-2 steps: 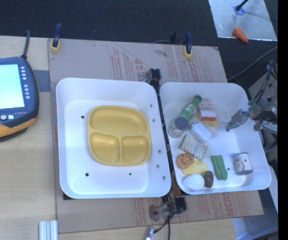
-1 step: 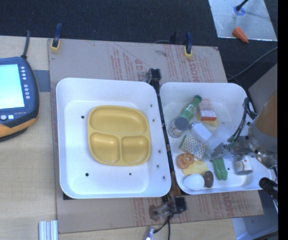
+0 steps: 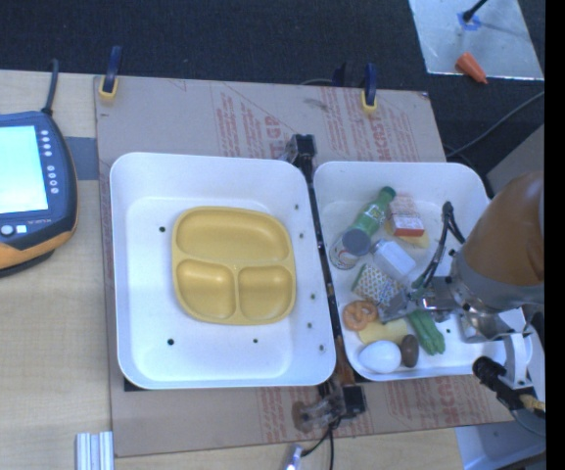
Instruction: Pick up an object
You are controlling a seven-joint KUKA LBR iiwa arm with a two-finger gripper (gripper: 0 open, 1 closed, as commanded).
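The end effector (image 3: 406, 306), grip state unclear, hovers over the right bin (image 3: 478, 180)'s clutter; next, descend onto the green cucumber (image 3: 426, 329).

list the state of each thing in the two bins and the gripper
yellow tray: flat in the left bin, compartments bare
green bottle: lying on its side in the right bin
white egg: resting at the near wall
gripper: low over the green vegetable

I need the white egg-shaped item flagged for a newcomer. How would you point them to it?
Start at the right bin, the cluttered one beside the bin with the yellow tray. Go to its near edge, just below the round tan cookie. The white egg lies there beside a small brown piece, the sole plain white, smooth oval.
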